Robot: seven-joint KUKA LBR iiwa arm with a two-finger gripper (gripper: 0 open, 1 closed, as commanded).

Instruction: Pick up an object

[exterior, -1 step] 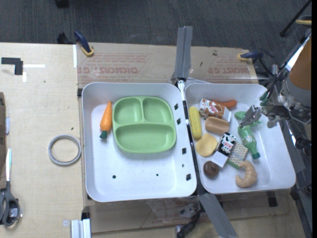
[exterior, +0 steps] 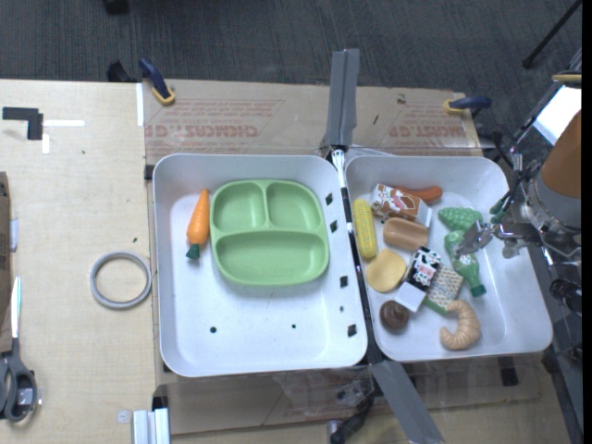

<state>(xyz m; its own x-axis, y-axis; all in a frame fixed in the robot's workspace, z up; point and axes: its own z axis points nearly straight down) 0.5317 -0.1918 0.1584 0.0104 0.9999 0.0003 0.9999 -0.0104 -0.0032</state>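
On the table (exterior: 74, 211), far left, lie a pair of scissors (exterior: 17, 377) at the lower edge and one grey tape ring (exterior: 120, 279) nearer the bins. The left bin (exterior: 259, 340) holds two things: one toy carrot (exterior: 197, 222) upright along its left side, just beside one green divided plate (exterior: 269, 229) with three compartments.

The right bin (exterior: 518, 303) holds the cluster of toy food. From its left: one corn cob (exterior: 364, 228) along the divider, one yellow round piece (exterior: 386, 271) below it, and one brown chocolate-like lump (exterior: 395, 315) lower still. Next come one printed carton (exterior: 400, 202) with an orange piece (exterior: 424, 193) behind it, one tan bread roll (exterior: 405, 234), one cow-patterned box (exterior: 425, 268), one cracker (exterior: 445, 288) and one croissant (exterior: 460, 326) at the bottom. Two green items follow: a leafy vegetable (exterior: 458, 218) and a green bottle-like piece (exterior: 465, 265).

The end effector (exterior: 483, 237) reaches in from the right, its metal tips just beside, perhaps touching, the green bottle-like piece and below the leafy vegetable. Whether the tips are spread or closed cannot be made out, and nothing is visibly held between them.
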